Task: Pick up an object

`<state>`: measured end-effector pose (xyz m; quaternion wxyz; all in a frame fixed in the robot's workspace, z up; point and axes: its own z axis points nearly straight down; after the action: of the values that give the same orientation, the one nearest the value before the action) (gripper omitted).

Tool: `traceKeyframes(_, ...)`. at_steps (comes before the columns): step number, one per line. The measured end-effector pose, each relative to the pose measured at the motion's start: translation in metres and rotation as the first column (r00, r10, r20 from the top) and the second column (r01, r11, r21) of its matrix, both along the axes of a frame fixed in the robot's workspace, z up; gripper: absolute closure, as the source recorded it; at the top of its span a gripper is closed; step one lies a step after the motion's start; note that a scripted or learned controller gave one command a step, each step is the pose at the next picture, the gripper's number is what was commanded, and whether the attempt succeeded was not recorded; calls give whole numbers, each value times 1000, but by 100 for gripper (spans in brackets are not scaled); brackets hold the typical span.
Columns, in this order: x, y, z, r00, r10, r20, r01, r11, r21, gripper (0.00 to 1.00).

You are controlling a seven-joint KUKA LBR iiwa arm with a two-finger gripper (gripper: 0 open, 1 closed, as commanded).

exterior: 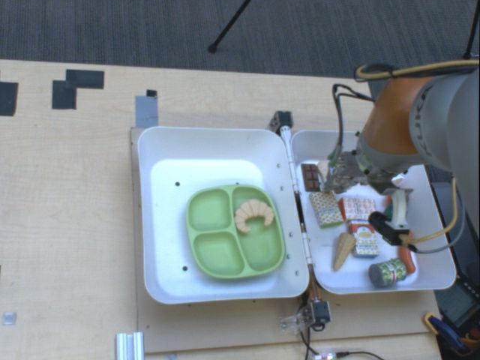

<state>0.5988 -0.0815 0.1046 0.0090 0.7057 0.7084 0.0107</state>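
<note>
Clearly poised at right of frame: gripper (346, 172) low over checkered packet (326, 208), chosen among clutter; jaw state impossible to tell.

Arm: large rounded grey cylindrical robot arm (450, 122) with a glossy orange band (394, 118) above the wrist. Wrist section grey, metallic. Cabling: thin black cable (339, 115) looped beside the wrist; yellowish cable (390, 70) running along the top.
</note>
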Motion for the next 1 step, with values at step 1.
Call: traceKeyframes(1, -1, 0, -1, 1000, 0, -3, 0, 1000, 1, 0)
